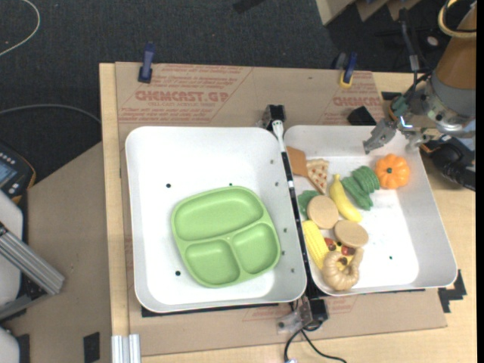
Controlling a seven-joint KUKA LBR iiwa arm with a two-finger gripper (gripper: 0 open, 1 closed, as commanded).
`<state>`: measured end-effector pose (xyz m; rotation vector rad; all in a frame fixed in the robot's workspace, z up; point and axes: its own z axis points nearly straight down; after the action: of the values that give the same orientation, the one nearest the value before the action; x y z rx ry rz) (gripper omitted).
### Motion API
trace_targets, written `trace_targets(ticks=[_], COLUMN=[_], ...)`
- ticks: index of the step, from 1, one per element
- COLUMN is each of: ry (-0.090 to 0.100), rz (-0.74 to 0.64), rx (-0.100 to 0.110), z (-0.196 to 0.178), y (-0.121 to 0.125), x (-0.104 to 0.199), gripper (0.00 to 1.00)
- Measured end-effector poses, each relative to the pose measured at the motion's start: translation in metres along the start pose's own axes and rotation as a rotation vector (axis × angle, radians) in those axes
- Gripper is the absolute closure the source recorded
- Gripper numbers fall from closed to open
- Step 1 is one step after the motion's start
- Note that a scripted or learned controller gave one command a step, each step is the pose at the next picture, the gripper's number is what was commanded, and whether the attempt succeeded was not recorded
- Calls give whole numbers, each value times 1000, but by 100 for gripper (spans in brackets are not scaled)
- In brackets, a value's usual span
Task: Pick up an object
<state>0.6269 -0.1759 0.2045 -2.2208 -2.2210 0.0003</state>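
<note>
My gripper (389, 141) hangs over the far right part of the right bin (423, 225), just up and left of an orange toy pumpkin (393, 171). It looks open, and I see nothing between its fingers. Toy food lies along the bin's left side: a green leafy piece (363, 184), a banana (344, 200), a waffle-patterned slice (318, 175), a tan round disc (324, 212), a corn cob (314, 242), a round bun (351, 235) and a tan pretzel-like piece (340, 273).
The left bin (151, 172) holds a green divided plate (224, 234). A black divider (286, 169) runs between the bins. Blue clamps (146, 63) (347, 68) grip the board's far edge. The right bin's near right floor (401, 240) is bare white.
</note>
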Motion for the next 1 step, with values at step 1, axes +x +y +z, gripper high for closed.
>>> trace_targets(ticks=[1], ry=[5], rz=[2], rx=[12], z=[127], y=[-78], x=[32], gripper=[0])
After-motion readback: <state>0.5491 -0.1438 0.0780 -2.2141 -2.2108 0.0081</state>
